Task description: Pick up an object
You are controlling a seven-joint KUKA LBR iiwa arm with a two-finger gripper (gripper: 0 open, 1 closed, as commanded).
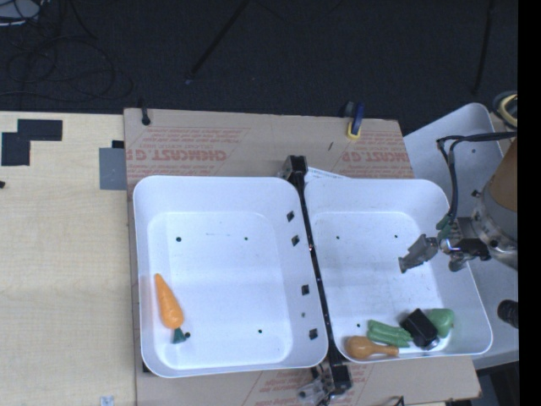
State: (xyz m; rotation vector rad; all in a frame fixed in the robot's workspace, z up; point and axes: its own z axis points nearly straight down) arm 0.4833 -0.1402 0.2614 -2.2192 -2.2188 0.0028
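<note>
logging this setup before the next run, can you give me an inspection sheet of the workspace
surface: two white bins, left bin and right bin, on cardboard
job's things: toy carrot in left bin; green toy, black object, tan pear-like toy clustered at right bin's near edge
clutter: blue clip on cardboard's far edge
grippers: gripper above right bin, holding nothing
cables: black cable by arm; more on dark floor
surroundings: wooden bench

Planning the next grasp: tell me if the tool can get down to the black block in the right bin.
Probably yes. The tool is above the right bin, and the black block lies on top of the green items near the front wall, uncovered from above.
</note>
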